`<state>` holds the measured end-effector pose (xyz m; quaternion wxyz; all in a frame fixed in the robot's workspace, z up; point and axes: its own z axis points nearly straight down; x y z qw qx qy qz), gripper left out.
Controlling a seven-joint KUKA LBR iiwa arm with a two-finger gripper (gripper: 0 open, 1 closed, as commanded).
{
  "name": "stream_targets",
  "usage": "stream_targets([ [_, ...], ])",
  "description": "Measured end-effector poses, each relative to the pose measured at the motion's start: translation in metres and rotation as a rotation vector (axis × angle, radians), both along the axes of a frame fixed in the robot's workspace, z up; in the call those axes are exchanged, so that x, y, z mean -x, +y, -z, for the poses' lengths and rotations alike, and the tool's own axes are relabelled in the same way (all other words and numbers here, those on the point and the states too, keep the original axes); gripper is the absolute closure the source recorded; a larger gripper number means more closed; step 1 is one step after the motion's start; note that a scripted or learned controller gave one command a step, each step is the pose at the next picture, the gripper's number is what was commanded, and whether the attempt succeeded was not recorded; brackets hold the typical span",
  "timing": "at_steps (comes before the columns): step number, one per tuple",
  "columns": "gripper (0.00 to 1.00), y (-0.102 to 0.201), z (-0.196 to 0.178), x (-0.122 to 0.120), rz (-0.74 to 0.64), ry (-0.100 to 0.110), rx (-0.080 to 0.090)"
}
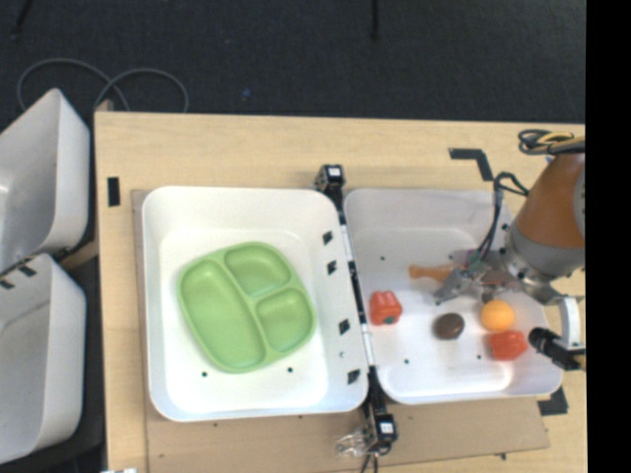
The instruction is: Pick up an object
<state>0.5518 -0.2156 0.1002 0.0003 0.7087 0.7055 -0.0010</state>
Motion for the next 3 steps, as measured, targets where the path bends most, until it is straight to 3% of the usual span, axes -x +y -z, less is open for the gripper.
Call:
stream_targets([
  [1, 1.0, -0.001, -0.011, -0.001, 0.003, -0.004, 0.0],
  [3, 1.0, -0.005, -0.129, -0.022, -0.008, -0.009, 0.002],
])
